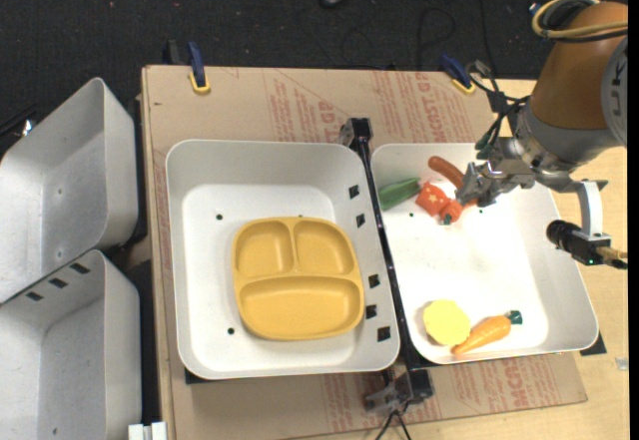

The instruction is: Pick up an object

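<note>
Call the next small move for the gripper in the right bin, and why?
Probably a short drop onto the red-orange pepper-shaped toy. The gripper sits just right of it, near the bin's far end, with nothing visibly between its fingers. A green toy and a red sausage-shaped toy crowd that spot, so a small, centred descent seems safest.

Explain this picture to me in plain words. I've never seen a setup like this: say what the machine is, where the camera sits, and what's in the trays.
One camera looks down at a slant on a bench. The grey robot arm with an orange band reaches in from the right; its two-finger gripper is low over the right white bin. That bin holds a red pepper toy, a green pod, a reddish sausage, a yellow round piece and an orange carrot. The left white bin holds a yellow divided plate. Nothing is clearly held.
</note>
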Robot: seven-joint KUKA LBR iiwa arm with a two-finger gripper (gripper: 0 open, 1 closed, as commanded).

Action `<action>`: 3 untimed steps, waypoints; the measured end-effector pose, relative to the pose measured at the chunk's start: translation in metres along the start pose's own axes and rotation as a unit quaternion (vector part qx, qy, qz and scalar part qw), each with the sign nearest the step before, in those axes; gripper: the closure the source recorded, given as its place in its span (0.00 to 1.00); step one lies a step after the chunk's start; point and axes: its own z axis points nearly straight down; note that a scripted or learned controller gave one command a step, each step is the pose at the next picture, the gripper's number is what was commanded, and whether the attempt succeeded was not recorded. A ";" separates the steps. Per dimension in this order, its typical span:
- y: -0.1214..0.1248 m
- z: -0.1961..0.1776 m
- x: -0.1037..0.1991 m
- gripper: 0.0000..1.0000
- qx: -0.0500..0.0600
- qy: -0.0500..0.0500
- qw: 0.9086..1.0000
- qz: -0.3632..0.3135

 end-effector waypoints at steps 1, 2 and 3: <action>0.001 -0.042 0.000 1.00 0.000 0.000 1.000 0.000; -0.012 -0.046 0.049 1.00 0.004 0.002 1.000 -0.002; -0.028 -0.033 0.108 1.00 0.005 0.001 1.000 -0.002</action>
